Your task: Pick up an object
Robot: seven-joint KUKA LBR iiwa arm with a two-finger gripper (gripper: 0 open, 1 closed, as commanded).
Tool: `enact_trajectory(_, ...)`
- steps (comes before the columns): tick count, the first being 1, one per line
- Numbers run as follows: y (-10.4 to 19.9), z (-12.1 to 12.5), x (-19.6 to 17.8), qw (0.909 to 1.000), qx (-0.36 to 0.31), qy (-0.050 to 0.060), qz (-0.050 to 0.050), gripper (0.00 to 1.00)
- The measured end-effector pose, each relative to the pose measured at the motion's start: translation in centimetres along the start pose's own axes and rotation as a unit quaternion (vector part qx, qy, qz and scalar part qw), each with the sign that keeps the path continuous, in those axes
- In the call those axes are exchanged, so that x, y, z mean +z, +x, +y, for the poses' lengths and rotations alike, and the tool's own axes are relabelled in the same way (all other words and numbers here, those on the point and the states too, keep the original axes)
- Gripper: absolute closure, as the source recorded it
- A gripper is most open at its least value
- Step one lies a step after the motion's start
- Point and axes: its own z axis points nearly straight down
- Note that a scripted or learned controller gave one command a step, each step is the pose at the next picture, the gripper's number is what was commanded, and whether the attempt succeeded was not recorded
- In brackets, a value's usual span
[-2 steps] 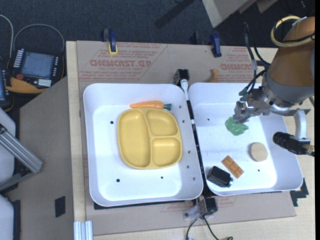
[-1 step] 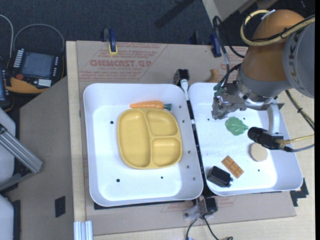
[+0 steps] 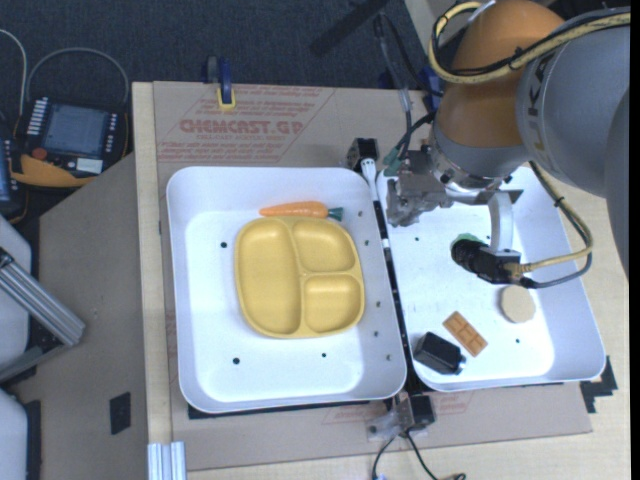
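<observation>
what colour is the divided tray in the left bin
Pale yellow; the three-compartment plastic tray shows plainly in the camera view.

Lighting even and bright from overhead. White bins (image 3: 200, 298) near overexposed, with mild glare on the orange band (image 3: 500, 38). Shadows soft and short. Focus sharp at centre; slight softness toward the dark upper corners.

Fixed overhead camera, slanted down, both bins (image 3: 200, 298) framed

A yellow divided tray (image 3: 298, 276) is seen in the left bin (image 3: 200, 298), with a carrot (image 3: 295, 209) laid just beside its far edge.
</observation>
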Motion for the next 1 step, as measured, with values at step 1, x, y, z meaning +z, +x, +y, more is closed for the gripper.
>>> enact_trajectory(1,5.21,0.18,1.32,1.0,0.001,0.003,0.0,1.0)
